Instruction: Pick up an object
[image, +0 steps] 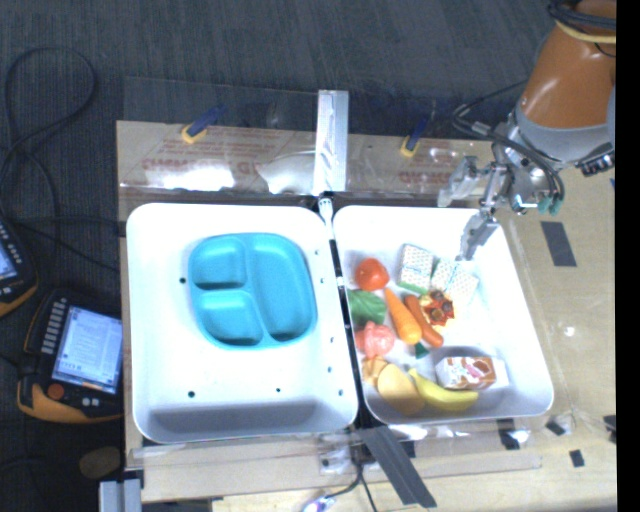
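The right bin (520, 290) holds several toy foods: a red tomato (371, 273), an orange carrot (403, 316), a green pepper (365, 304), a pink piece (376, 340), a yellow banana (440, 394), a small yogurt-like cup (466, 372) and two white patterned packets (417, 264). My gripper (478, 236) hangs over the bin's upper right part, just above the packets, and its fingers look open with nothing between them.
The left bin (160, 330) bears a blue divided tray (250, 288). A vertical divider post (331, 140) stands behind where the bins meet. A tablet and controller (75, 350) lie left of the bench. The arm's orange band (565, 85) is at upper right.
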